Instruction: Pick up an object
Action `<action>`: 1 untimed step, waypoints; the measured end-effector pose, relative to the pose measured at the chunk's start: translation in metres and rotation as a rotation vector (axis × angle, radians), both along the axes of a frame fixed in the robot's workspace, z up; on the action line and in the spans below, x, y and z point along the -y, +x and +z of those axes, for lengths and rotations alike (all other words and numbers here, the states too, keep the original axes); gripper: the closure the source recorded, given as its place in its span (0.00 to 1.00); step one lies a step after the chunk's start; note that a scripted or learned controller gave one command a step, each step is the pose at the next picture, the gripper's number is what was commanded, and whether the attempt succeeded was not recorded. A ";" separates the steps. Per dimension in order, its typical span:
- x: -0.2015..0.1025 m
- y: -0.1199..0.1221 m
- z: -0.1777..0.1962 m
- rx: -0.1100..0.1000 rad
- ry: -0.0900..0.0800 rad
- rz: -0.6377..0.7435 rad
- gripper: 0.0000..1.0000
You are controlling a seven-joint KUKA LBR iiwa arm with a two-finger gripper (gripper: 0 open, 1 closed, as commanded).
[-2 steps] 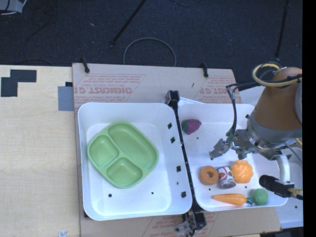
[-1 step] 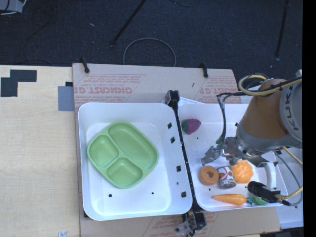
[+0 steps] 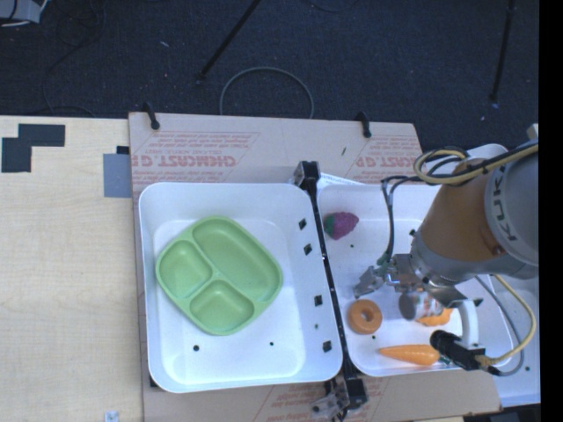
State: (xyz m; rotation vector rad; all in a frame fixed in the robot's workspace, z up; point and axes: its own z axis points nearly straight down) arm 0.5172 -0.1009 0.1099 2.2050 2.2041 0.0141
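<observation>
The table (image 3: pixel 62 280) carried two shallow white bins side by side, separated by a black divider (image 3: pixel 321 271).

Left bin (image 3: pixel 176 367): a green tray (image 3: pixel 220 273) with three compartments lay flat, nearer the bin's left and far edges than its near edge. It sat rotated, so that its corners pointed toward the bin's walls.

Right bin (image 3: pixel 369 200): four things were visible.
- A plum (image 3: pixel 341 224), purple with a green patch, lay near the far left corner, just beside the divider.
- A donut (image 3: pixel 364 316), orange-brown with a central hole, lay near the divider, toward the near edge.
- A carrot (image 3: pixel 410 354), orange, lay lengthwise along the near edge, to the right of the donut and apart from it.
- A small orange thing (image 3: pixel 435 316) lay directly under the wrist, partly hidden; its kind could not be determined.

The arm (image 3: pixel 471 227) reached in from the right over the right bin, its orange band above the wrist. The gripper (image 3: pixel 406 290) was low in the middle of the bin, just right of the donut and above the carrot. Metal parts extended leftward from the wrist toward the donut. Whether the fingers were spread or closed could not be determined, and nothing was visible between them. Cables looped from the arm toward the near right corner of the bin.
</observation>
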 end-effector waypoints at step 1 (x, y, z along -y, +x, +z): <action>-0.001 0.000 -0.024 -0.031 0.014 0.000 0.00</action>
